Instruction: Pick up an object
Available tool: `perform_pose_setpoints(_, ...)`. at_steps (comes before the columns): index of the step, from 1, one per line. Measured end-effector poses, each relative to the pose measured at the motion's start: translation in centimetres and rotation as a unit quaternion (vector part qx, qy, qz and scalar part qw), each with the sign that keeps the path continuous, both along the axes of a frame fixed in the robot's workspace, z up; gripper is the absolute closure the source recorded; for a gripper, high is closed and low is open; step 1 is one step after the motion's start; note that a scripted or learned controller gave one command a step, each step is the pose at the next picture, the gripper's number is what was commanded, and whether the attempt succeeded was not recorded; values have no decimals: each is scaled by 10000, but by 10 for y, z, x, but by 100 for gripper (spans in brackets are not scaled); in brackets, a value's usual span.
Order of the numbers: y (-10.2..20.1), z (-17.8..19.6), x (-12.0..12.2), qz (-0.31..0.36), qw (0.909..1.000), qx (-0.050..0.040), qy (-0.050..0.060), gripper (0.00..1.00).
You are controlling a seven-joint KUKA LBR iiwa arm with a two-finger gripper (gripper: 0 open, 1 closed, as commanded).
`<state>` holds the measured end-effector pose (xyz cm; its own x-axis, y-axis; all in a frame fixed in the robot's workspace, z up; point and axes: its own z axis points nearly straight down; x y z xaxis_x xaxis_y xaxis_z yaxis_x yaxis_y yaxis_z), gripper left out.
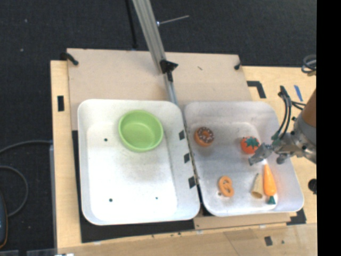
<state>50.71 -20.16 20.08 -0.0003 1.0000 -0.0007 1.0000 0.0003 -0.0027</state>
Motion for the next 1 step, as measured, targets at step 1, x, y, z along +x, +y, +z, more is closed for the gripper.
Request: perform_pose_setpoints(1,-2,-62,3,-6,10000,3,10,0)
